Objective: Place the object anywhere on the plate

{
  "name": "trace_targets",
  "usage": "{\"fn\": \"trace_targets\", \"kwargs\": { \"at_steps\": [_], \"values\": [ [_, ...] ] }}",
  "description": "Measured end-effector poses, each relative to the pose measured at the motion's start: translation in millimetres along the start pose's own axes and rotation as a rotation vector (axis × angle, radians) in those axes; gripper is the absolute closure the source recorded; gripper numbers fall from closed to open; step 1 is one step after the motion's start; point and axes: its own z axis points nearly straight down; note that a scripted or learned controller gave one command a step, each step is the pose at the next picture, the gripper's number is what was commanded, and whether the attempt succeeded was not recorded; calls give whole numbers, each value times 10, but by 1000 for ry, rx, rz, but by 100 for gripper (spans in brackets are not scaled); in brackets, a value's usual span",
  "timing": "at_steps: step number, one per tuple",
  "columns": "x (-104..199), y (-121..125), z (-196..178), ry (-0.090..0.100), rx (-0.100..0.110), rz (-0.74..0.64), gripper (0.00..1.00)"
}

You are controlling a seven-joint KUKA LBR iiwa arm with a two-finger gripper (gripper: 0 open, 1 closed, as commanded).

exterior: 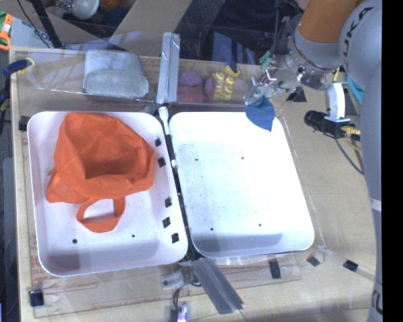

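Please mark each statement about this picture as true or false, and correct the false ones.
1. An orange bag lies in the left bin. True.
2. The blue object lies in the middle of the right bin. False: it hangs at that bin's far right corner, just under the gripper.
3. The arm reaches in from the left. False: it comes in from the right.
4. A purple object and a yellow object sit behind the bins. True.
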Motion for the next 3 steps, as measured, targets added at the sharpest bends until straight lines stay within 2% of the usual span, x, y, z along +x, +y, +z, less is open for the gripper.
{"fn": "trace_targets", "kwargs": {
  "at_steps": [1,2,3],
  "values": [
    [432,16,168,0,0,82,100],
    [-202,-2,1075,0,1,140,100],
    [429,23,681,0,-3,91,100]
  ]
}}
